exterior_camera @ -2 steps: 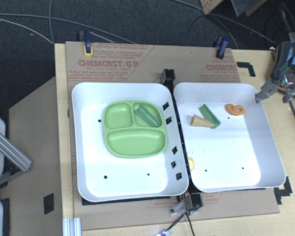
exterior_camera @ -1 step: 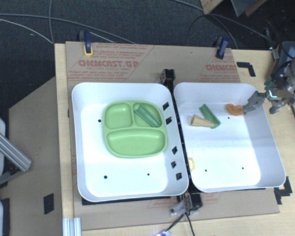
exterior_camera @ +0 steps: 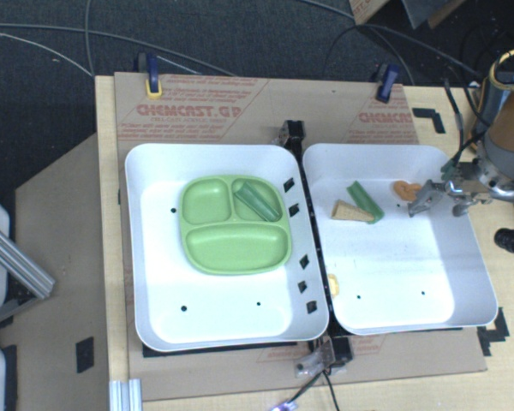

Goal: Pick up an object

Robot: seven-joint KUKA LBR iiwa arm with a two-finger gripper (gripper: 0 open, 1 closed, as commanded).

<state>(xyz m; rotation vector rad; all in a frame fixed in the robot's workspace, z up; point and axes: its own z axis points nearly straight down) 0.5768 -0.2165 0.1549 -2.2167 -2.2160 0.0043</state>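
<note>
Left bin: green plate with a green piece in its far right compartment. Right bin: green stick over a tan wedge, orange item beside the claw. Claw's state: cannot tell.

Dark carpet crossed by cables surrounds the brown bench board.

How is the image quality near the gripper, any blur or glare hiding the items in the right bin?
Camera view: gripper soft, low-contrast against the right bin; white floor bright, mildly washed out; green piece, tan wedge and orange piece readable, edges slightly fuzzy.
</note>
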